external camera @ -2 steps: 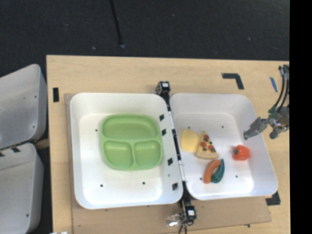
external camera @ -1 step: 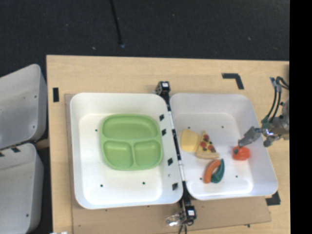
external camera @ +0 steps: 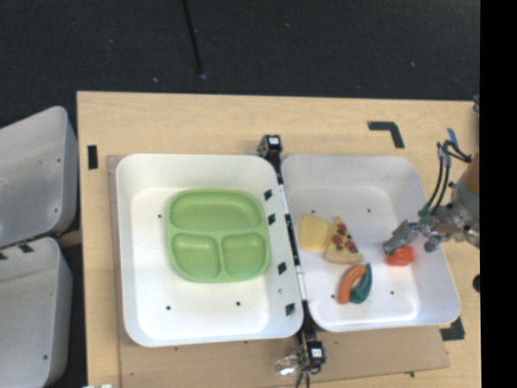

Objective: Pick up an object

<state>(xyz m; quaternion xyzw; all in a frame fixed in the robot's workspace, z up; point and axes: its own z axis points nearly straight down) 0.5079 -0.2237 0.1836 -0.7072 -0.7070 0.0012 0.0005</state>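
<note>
My gripper [external camera: 412, 245] is low over the right side of the right bin [external camera: 380, 172], reaching in from the right edge. It looks open, with one grey finger [external camera: 397, 238] pointing left and down. A small red object [external camera: 400, 255] lies on the bin floor right at that finger's tip, partly under it, and I cannot see it clamped between the fingers. Further left in the same bin lie an orange and teal curved piece [external camera: 355, 284], a toy pizza slice [external camera: 342, 242] and a yellow block [external camera: 314, 232].
The left bin [external camera: 145, 314] holds a green divided plate [external camera: 217, 234]. A divider with black clips [external camera: 286, 241] separates the two bins. Cables [external camera: 443, 176] hang beside the wrist at the right bin's far right wall.
</note>
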